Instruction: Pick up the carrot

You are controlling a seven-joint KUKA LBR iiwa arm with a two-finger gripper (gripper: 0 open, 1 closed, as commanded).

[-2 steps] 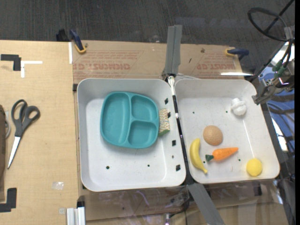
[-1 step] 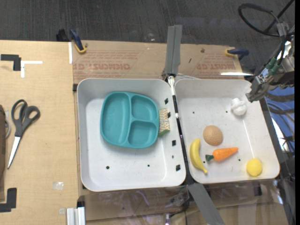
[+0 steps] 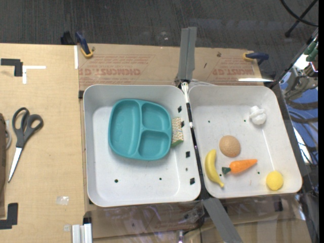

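Camera view looks down on two white bins side by side. The carrot [image 3: 241, 165] lies in the right bin [image 3: 268, 97], in its lower half, with the orange tip pointing to the right and a little up, and the green end toward the banana [image 3: 212, 169]. The green end is just beside the banana, maybe touching it; this cannot be told for sure. The brown egg [image 3: 230, 146] sits just above the carrot, near but apart from it. The lemon [image 3: 274, 180] is further to the right, and a small white object [image 3: 257, 116] lies well apart in the upper part of the bin. The left bin [image 3: 91, 151] holds a teal divided plate [image 3: 140, 129] with a sponge [image 3: 177, 131] at its edge.

The state of the gripper cannot be told from this picture, so the pick seems not yet begun.

To do this step well, the gripper should probably come down over the middle of the carrot, with the fingers across its short width, one on the egg side and one on the bin-front side. The orange middle part looks the safest place, because it is farther from the banana. A descent too far left could push the banana, and one too high could roll the egg.
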